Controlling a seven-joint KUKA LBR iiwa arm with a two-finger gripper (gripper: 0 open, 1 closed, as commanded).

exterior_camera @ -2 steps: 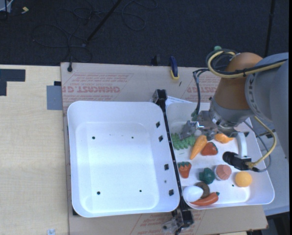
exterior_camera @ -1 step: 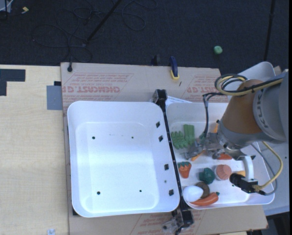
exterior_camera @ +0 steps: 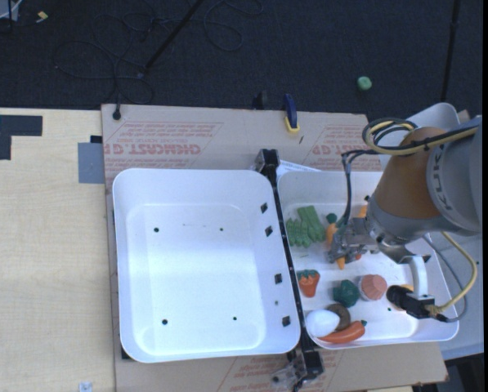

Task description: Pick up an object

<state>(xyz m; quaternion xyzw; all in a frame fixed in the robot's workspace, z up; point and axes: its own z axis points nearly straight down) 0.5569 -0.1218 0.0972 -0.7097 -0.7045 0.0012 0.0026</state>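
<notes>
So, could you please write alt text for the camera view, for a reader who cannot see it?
A grey and orange robot arm reaches from the right, its gripper low over the right bin, which holds toy food: a green bunch, a carrot, an egg and a red pepper. The left bin sits beside it.

Around the gripper [exterior_camera: 342, 250] in the right bin [exterior_camera: 325, 188], things crowd close: a green toy [exterior_camera: 304, 225] to its left, an orange cup [exterior_camera: 309, 282], dark green piece [exterior_camera: 346, 292] and pink ball [exterior_camera: 373, 287] below it. The left bin [exterior_camera: 194, 264] lies bare and open.
</notes>
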